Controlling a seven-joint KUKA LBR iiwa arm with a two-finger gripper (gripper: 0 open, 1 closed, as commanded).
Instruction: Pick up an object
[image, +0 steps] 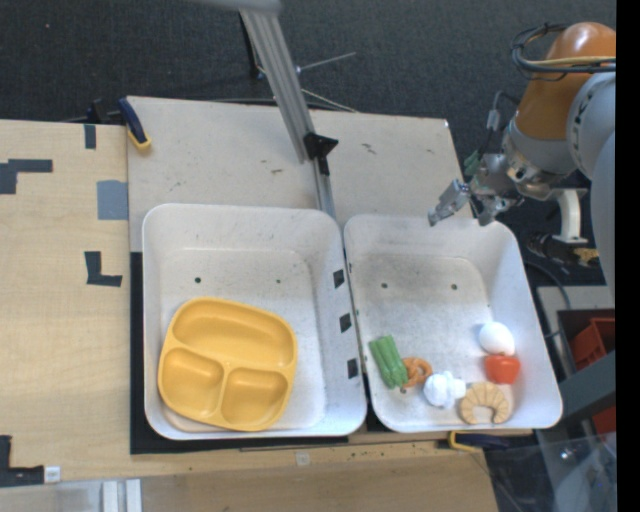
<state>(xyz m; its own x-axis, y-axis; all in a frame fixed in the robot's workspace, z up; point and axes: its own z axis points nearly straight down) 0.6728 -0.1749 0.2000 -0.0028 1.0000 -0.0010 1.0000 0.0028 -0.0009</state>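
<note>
The right bin (440, 270) holds several small food toys along its near side: a green vegetable (388, 361), an orange ring-shaped piece (416, 371), a white lump (443, 388), a tan croissant (487, 402), a red tomato (503, 369) and a white egg (496, 337). My gripper (463, 214) hangs over the far right corner of that bin, well away from the toys. It is open, and nothing sits between its fingers.
A yellow divided plate (228, 363) lies in the left bin (240, 240) at its near left. A slanted metal pole (295, 100) rises from behind the bins' shared wall. The far half of the right bin is bare floor.
</note>
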